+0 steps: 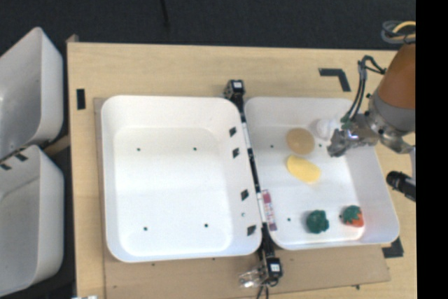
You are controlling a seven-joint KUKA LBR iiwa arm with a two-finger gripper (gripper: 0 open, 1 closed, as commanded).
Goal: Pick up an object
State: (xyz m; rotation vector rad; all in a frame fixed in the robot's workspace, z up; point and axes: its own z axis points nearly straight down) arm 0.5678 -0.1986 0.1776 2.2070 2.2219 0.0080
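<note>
The right bin (371,182) holds a tan round object (300,141), a yellow oval object (304,169), a dark green object (317,221) and a red and green object (352,216) near its front right corner. A small white object (324,127) lies near the back, beside the tan one. My gripper (338,144) hangs over the right bin's right side, just right of the tan and white objects. Nothing shows between its fingers.
The left bin (175,175) stands beside the right one, with a black-clipped divider (248,164) between them. White boxes (24,150) sit off the bench's left edge. Black corner marks lie on the wooden bench (175,70).
</note>
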